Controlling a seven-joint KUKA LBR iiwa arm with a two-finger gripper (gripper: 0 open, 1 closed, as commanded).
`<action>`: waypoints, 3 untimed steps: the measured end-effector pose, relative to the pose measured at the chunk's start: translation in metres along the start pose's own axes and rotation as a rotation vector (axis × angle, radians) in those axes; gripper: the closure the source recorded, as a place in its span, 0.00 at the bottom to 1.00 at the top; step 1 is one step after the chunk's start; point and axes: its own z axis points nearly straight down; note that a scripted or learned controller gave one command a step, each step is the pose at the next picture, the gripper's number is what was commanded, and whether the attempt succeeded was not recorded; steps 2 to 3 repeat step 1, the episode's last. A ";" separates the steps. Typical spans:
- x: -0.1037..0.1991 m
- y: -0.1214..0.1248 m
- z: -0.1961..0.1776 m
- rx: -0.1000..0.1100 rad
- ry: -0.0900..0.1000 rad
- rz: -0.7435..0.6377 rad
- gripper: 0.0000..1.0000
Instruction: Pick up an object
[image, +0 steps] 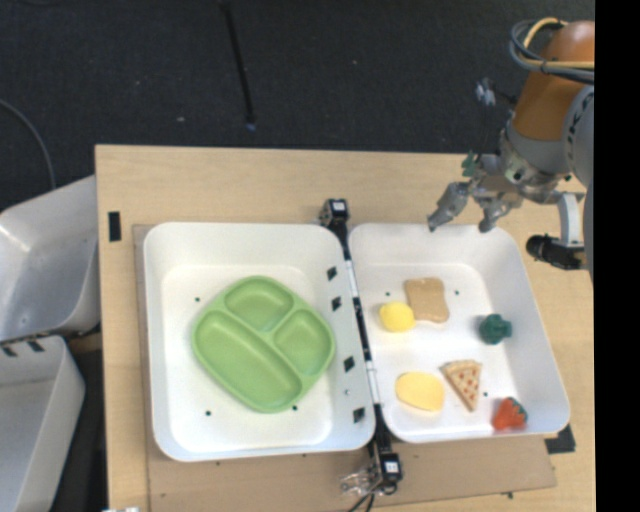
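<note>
Your gripper (465, 214) hangs spread open, grasping nothing, above the right bin's (535, 300) far rim. Below it lie toast (428, 299), lemon (397, 318) and pizza slice (464, 383).

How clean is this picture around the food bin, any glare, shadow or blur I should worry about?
Camera view: light is even and soft, and the right bin's white floor has no harsh glare; the toy foods cast only faint shadows; the whole frame is slightly soft, and the gripper over the bin's far rim looks a little blurred.
</note>
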 end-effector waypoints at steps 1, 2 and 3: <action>0.000 0.003 -0.009 -0.014 -0.003 -0.003 0.00; 0.000 0.003 -0.009 -0.014 -0.003 -0.003 0.00; 0.000 0.003 -0.009 -0.014 -0.003 -0.003 0.00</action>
